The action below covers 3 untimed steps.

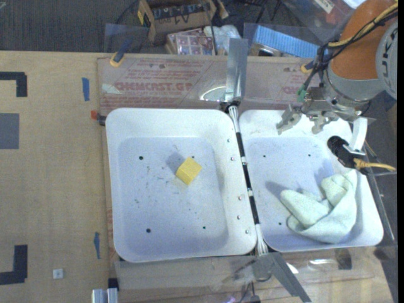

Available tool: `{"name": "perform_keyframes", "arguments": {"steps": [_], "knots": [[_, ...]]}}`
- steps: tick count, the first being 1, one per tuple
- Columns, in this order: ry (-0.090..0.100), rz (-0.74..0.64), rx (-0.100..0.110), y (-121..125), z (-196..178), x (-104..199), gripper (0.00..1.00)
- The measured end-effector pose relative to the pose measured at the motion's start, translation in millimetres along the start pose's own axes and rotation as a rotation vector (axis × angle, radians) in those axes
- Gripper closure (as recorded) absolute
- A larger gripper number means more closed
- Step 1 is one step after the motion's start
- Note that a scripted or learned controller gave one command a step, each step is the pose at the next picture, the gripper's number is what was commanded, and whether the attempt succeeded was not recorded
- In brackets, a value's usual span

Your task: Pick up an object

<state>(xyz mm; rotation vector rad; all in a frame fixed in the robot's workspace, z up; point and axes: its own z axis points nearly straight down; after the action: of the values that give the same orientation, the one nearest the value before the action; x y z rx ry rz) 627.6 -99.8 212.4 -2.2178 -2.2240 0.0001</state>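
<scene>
Near the middle of the left bin (126, 131) sits a small yellow block (189, 170), likely light and stiff, best pinched across opposite flat sides. A soft white cloth (319, 210) lies crumpled in the right bin (265, 134). Above that bin's far edge, the gripper (302, 122) hangs open, empty.

Bright, even overhead light, soft shadows beside objects, glare on the clear sheet (214, 93), slightly soft focus.

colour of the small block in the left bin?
Yellow. The block lies near the middle of the left bin, clear in the camera view.
</scene>
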Motion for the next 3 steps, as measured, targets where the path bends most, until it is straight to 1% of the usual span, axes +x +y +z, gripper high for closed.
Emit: {"name": "perform_keyframes", "arguments": {"steps": [1, 2, 3], "knots": [[-0.003, -0.294, -0.006, -27, -106, -4, 0.0], [-0.004, -0.768, -0.006, -94, -165, 5, 0.0], [-0.008, -1.13, -0.008, -131, -215, 6, 0.0]]}}
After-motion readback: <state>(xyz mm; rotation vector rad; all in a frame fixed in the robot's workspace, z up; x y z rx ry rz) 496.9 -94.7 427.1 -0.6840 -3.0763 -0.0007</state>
